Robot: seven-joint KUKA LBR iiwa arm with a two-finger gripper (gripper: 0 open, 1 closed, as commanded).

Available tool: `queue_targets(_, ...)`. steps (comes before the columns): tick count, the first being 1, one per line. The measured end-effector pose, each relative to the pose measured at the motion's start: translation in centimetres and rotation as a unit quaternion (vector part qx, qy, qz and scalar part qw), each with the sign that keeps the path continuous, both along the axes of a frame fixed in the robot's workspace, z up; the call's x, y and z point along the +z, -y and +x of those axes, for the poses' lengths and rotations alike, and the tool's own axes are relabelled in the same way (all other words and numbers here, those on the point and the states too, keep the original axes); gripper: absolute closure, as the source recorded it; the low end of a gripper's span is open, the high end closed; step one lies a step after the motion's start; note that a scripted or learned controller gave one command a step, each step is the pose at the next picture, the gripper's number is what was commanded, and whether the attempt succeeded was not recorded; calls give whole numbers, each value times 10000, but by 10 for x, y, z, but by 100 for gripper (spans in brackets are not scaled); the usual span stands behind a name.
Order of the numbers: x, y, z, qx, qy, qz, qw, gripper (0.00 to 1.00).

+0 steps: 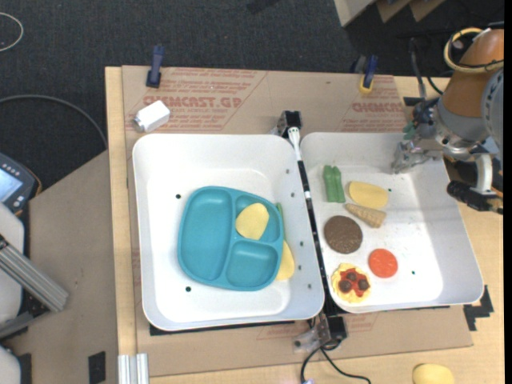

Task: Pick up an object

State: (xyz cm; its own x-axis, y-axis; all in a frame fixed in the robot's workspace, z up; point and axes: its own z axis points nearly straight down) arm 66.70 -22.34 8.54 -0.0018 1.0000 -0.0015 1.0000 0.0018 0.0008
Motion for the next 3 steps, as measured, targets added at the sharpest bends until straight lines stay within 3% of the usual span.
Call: queue_targets(3, 0, 0, 0, 0, -2, 0, 10000, 100)
